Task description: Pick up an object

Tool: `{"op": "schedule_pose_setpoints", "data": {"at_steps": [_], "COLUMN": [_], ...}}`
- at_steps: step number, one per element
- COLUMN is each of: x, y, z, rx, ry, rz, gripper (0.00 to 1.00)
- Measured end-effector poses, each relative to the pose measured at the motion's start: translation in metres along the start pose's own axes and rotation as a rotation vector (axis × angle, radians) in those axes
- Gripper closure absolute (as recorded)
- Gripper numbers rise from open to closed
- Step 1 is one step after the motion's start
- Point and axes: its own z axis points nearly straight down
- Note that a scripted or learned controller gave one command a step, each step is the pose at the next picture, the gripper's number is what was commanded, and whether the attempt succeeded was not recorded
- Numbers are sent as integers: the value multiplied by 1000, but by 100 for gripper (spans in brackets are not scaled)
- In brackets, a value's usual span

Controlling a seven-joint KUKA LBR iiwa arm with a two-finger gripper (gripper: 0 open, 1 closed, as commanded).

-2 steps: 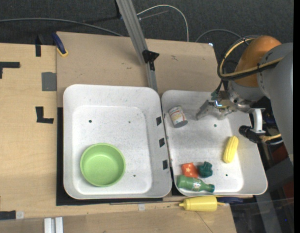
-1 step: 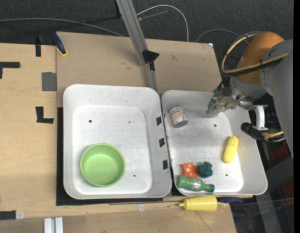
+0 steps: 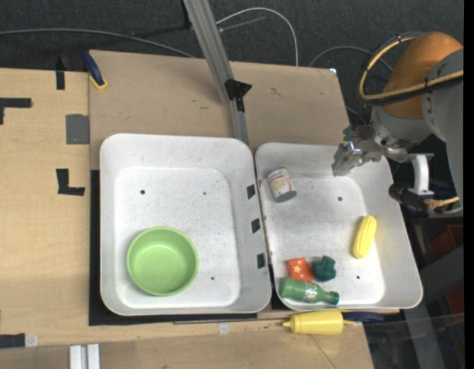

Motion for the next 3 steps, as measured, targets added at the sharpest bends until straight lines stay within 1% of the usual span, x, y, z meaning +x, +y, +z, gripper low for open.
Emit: {"op": "schedule_pose_setpoints", "data": {"at_steps": [1,2,3], "x": [-9,-8,54], "y": [5,6,-8], "z": [-58,-80,-85], "rx": [-3,1,3], "ry": [-2,0,2], "rz": [0,0,-4], "gripper": [100,100,100]}}
